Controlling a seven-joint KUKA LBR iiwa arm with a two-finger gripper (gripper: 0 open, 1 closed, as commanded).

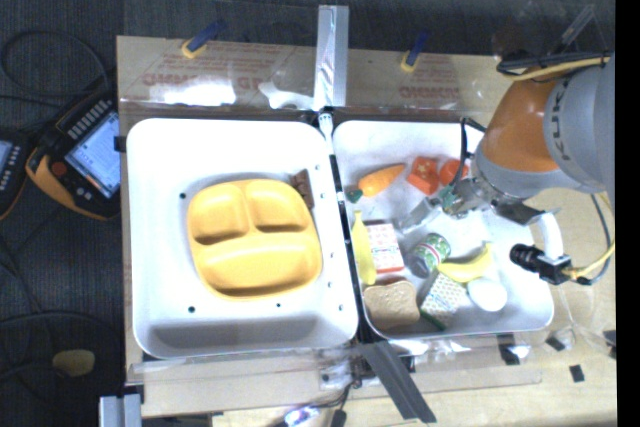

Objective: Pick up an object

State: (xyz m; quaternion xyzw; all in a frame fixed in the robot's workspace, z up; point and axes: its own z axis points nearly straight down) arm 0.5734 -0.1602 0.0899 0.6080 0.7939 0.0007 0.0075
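The right bin holds a jumble of toy foods: an orange carrot, a red item, a white and red box, a green can, a banana, a bread slice and a white round piece. My gripper hangs low over the middle of this bin, just right of the carrot and above the can. The orange band of the arm rises behind it.
In the left bin lies a yellow divided tray, with a small brown item at its upper right corner. A ridge separates the two bins. A handheld controller sits off the bench at left.
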